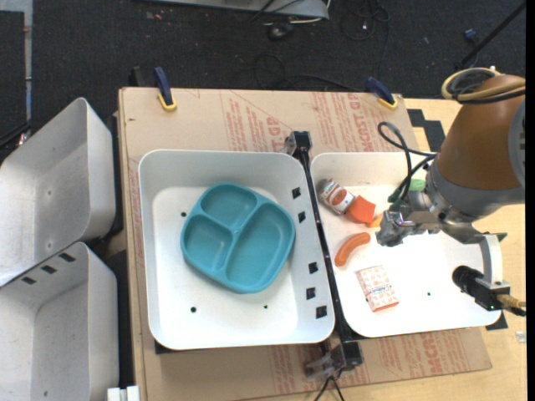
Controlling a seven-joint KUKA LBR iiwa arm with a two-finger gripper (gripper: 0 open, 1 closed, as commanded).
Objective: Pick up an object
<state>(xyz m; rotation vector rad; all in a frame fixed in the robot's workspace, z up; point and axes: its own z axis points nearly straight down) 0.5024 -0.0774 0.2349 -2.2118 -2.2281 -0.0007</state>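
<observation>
Landmark: the black divider [316,224] between the two white bins.

Left of the divider, the left bin [159,299] held one teal sectioned plate [239,236], smooth plastic with three compartments, sitting roughly centred. Bare white floor ran around it on all sides, widest along the near wall.

Right of the divider, the right bin [418,312] held the loose items. Just beside the divider near the far wall lay a small red-and-white can [336,195] on its side, touching an orange block [363,210]. Nearer the camera, an orange sausage-shaped piece [351,248] lay at a slant, apart from both. Nearer still lay a flat white packet with red print [377,287]. The bin's near right floor was open.

The gripper [391,230] hung over the right bin, just right of the orange block and the sausage piece; nothing showed between its fingers, but I cannot tell whether they were spread or closed.

The bins sat on worn brown cardboard [226,119] with red lettering, held by yellow-tipped clamps [165,93] at the far edge.
</observation>
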